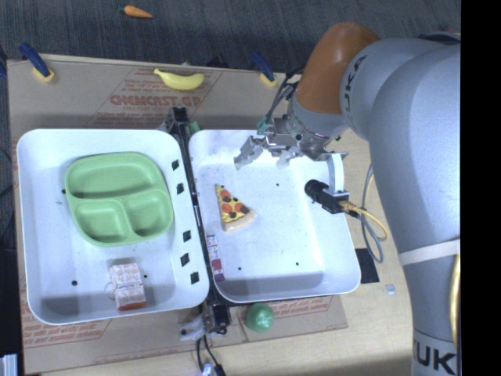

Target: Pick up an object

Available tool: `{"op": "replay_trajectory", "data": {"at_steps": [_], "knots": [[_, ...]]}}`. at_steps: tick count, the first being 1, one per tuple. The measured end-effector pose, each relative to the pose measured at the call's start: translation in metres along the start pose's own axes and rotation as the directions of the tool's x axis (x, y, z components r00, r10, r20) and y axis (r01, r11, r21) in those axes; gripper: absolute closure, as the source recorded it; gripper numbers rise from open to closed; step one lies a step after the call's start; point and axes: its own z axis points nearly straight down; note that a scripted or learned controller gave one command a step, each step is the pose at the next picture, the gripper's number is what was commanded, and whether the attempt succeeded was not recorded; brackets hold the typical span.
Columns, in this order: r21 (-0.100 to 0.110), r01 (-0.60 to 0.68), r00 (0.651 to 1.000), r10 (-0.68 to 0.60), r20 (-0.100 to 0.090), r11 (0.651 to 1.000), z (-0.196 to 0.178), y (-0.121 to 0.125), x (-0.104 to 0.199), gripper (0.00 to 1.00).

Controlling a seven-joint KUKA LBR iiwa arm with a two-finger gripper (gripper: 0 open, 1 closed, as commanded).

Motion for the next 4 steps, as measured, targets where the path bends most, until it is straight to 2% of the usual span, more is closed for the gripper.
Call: {"op": "replay_trajectory", "data": {"at_steps": [1, 2, 3, 4], "knots": [[0.000, 0.004, 1.000, -0.004, -0.001, 1.000, -0.011, 0.001, 0.001, 1.00], [0.000, 0.004, 1.000, -0.004, -0.002, 1.000, -0.024, -0.081, 0.085, 1.00], [0.000, 0.002, 1.000, -0.002, -0.001, 1.000, -0.024, -0.081, 0.084, 0.00], [-0.004, -0.001, 1.000, 0.001, -0.001, 1.000, -0.073, 0.023, -0.012, 0.00]]}}
